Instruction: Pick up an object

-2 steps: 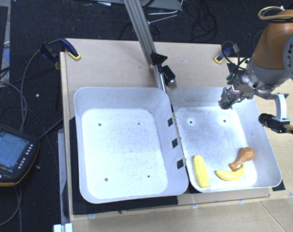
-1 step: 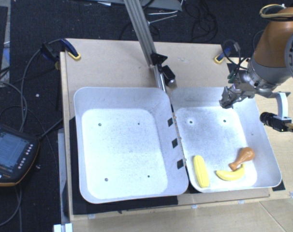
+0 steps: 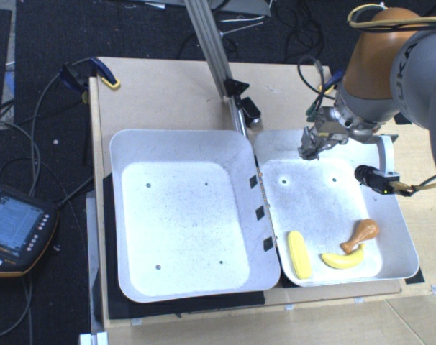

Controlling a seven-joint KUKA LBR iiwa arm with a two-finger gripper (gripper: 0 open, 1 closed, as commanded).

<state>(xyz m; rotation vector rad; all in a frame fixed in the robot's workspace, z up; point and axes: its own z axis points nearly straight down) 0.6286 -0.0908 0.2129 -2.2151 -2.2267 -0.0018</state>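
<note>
Near the front edge of the right bin (image 3: 391, 214) lie three things close together: a yellow corn cob (image 3: 299, 255) by the front left corner, a banana (image 3: 342, 260) just to its right, and a brown drumstick (image 3: 360, 234) whose thin end touches the banana. Left of them, the left bin (image 3: 124, 164) slightly overlaps the right one along their shared side. Black marks run down that shared edge, too small to read. A handheld controller (image 3: 13, 228) with a lit screen lies on the floor at far left; its display cannot be read.

Farther back, the gripper (image 3: 314, 146) hangs over the right bin's rear edge, well apart from the three things at the front. Whether it is parted or closed cannot be told, and nothing is seen in it. The arm (image 3: 391, 63) comes in from the right, its orange band above the grey wrist, and letters on its grey shell are cut off by the frame. A slanted metal pole (image 3: 211, 42) rises behind the bins.
</note>
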